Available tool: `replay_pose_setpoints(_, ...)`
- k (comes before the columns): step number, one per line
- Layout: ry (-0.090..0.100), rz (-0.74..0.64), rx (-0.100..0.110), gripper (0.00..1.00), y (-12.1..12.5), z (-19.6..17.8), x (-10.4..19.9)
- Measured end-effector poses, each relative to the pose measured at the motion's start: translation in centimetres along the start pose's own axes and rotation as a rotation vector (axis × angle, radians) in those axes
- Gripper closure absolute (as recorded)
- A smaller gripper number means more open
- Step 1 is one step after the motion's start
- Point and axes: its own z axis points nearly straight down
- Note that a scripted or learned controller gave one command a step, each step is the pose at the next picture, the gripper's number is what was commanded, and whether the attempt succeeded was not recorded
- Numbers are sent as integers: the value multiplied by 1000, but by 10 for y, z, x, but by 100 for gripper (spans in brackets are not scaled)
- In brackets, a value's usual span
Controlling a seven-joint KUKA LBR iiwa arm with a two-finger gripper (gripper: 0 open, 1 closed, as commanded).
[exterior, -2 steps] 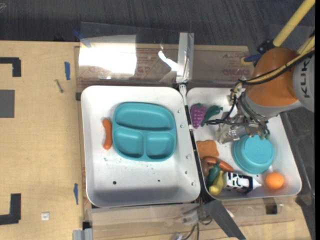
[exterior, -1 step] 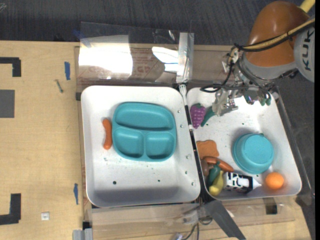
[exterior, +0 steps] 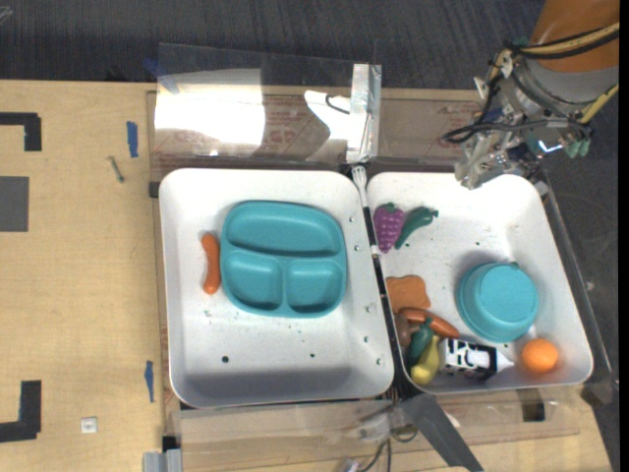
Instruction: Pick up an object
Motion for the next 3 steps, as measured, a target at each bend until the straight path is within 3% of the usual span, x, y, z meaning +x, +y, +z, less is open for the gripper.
replay_pose_setpoints(1,4,-148,-5,100,18,0,-5)
replay_pose_setpoints(2,1,-118,-5,100,62,-12,-20)
replay_pose_setpoints(3,7,-320,-8,100,75,1,-23)
